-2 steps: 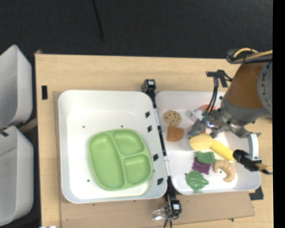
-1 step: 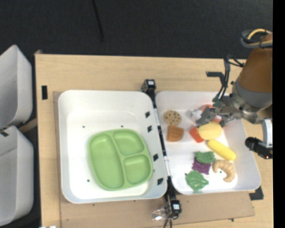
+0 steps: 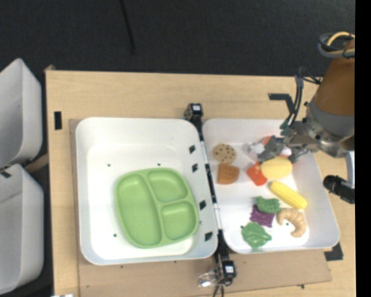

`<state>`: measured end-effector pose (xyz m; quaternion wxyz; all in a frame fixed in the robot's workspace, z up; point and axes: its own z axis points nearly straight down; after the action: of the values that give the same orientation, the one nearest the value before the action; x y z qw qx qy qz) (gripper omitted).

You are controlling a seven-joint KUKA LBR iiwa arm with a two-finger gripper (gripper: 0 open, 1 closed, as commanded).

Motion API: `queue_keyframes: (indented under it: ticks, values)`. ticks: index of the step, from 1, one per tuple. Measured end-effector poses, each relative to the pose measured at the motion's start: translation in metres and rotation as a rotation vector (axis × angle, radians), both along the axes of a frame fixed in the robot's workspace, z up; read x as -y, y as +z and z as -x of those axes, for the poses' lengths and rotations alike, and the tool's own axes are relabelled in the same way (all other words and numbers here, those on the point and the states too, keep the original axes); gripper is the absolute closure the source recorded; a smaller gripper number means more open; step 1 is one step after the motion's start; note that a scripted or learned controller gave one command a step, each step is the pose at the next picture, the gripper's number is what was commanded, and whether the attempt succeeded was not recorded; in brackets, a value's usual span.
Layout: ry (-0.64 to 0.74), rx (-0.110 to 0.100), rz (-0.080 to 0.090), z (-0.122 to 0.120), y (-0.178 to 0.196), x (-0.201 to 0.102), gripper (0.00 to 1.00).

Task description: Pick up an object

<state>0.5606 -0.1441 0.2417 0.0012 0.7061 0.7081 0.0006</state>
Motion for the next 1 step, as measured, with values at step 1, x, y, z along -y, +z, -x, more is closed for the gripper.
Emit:
queue_keyframes:
  ticks: [1]
  values:
    - [0.004, -0.002, -0.002, -0.0082, -0.0005, -0.0467, 1.0]
